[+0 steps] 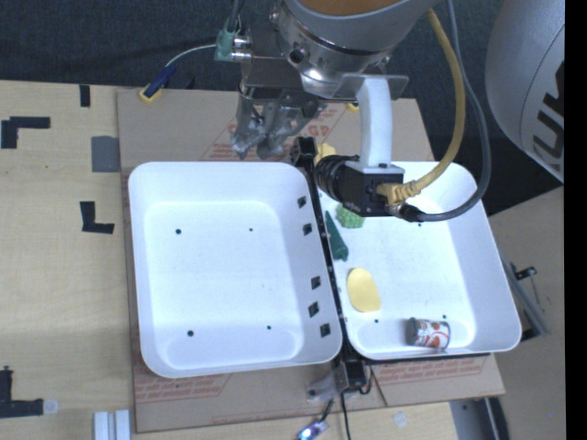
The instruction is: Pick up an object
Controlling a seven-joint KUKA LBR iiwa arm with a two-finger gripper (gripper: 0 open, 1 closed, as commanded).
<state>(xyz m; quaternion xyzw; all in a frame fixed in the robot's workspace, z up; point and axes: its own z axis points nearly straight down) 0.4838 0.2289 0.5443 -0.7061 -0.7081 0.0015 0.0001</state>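
Note:
My gripper (pixel 267 136) hangs high over the far rim of the left bin (pixel 147 246), open, with nothing between its fingers. The objects all lie in the right bin (pixel 477 273). A yellow oval piece (pixel 364 290) rests near the divider. A small red and white can (pixel 428 334) lies on its side by the front wall. A light green item (pixel 348 216) and a dark teal item (pixel 337 240) sit against the divider, under the arm's black attachment (pixel 359 186). A small yellow thing (pixel 326 155) peeks out at the far corner, partly hidden.
The big grey and orange arm body (pixel 367 7) covers the top middle of the view. A yellow hose (pixel 454 145) and black cable loop over the right bin's far side. Both bins stand on a cardboard sheet (pixel 183 117) on the wooden bench.

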